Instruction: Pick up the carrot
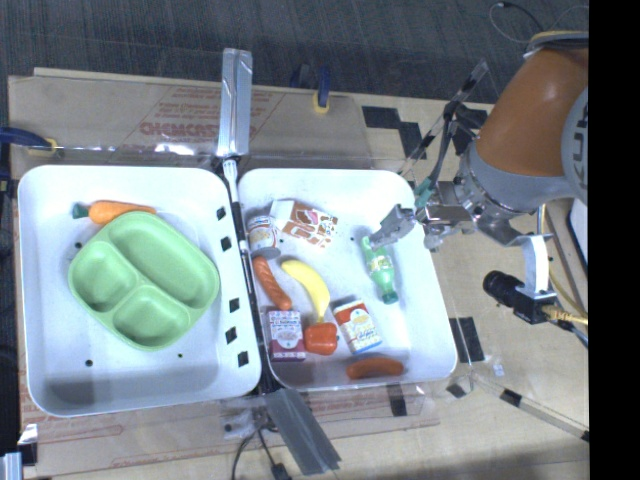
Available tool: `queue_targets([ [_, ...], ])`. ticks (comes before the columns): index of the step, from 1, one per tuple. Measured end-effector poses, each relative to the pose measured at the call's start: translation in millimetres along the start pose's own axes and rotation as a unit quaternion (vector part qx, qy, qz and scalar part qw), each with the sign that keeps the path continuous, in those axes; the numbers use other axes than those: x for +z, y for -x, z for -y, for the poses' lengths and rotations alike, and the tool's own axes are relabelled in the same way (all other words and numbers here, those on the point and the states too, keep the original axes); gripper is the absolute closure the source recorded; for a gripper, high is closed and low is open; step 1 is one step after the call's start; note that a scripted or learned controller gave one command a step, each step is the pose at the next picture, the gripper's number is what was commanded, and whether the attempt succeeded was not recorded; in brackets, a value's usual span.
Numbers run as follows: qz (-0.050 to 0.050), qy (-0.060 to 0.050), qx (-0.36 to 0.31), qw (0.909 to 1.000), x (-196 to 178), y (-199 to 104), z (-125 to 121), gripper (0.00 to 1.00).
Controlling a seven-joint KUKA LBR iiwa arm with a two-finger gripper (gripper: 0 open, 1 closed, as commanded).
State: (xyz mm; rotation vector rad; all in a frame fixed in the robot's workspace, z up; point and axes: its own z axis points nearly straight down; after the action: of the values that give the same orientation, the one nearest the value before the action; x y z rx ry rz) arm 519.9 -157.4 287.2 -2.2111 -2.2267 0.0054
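**Carrot in the Left Bin, Gripper Over the Right**

While the lower edge of the frame shows a grey bracket (pixel 300 436) under the seam between the bins, the right bin (pixel 425 353) holds most of the clutter. Along its lower side lie a sausage (pixel 376 369), a tomato (pixel 321 338), a small red carton (pixel 285 332) and a red can (pixel 357 326). Above them sit a banana (pixel 310 284), another sausage (pixel 271 282), a green bottle (pixel 380 270), a small jar (pixel 261 232) and a snack packet (pixel 306 222).

At the bin's upper right the gripper (pixel 391 225) hangs just above the bottle's cap; whether its jaws are open or closed cannot be told, and nothing is visibly held.

Left of the seam, the left bin (pixel 50 368) holds a green divided plate (pixel 145 278). Touching the plate's upper left rim lies the carrot (pixel 118 210), well apart from the gripper.
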Motion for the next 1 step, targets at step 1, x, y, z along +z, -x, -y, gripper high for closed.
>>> queue_targets([
  [1, 0.001, 0.000, 0.009, 1.0000, 36.0, -72.4, -70.0, 0.00],
])
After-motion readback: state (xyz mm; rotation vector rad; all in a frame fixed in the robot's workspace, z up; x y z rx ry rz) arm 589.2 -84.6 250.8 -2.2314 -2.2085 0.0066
